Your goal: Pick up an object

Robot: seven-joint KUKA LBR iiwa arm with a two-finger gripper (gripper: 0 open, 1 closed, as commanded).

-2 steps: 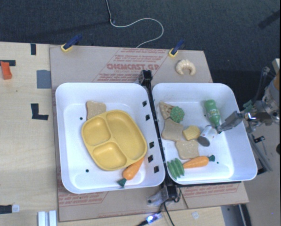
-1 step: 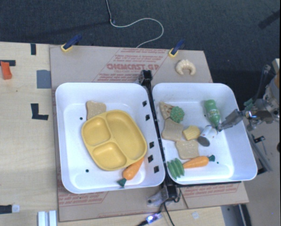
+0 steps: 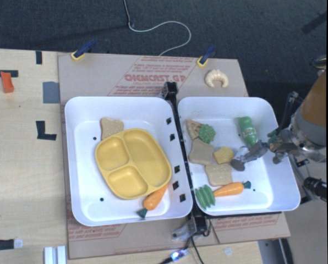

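1. Camera view from above: the hand (image 3: 242,160) reaches in from the right and sits low over the right shallow white plastic bin (image 3: 266,110), near its middle. Whether it is open or closed cannot be told, and nothing is seen held in it.
2. Just beside the hand, on its view-left side, lies a small yellow block (image 3: 223,155). It looks very close to the hand's tip, but contact cannot be judged.
3. Just behind the hand, toward the bin's far wall, lies a green plastic bottle-shaped cylinder (image 3: 245,130).
4. In front of the hand, toward the near wall, an orange toy carrot with a green top (image 3: 230,190) lies on its side, with a green ridged toy piece (image 3: 205,196) at its view-left end.
5. Further to the view-left of the hand are two tan toast-shaped slices (image 3: 201,153) (image 3: 219,174) and a knobbly green toy vegetable (image 3: 207,132) beside a tan biscuit-like piece (image 3: 193,127).
6. Well apart from the hand, the left shallow white plastic bin (image 3: 76,111) holds a yellow three-compartment plate (image 3: 132,163), another tan toast-shaped slice (image 3: 111,127) at the plate's far edge and a second orange toy carrot (image 3: 154,198) at its near edge.
7. Beyond the hand and outside the bins, a cream ring-shaped toy (image 3: 216,79) rests on the brown cardboard sheet (image 3: 147,76) covering the worktop (image 3: 21,147).
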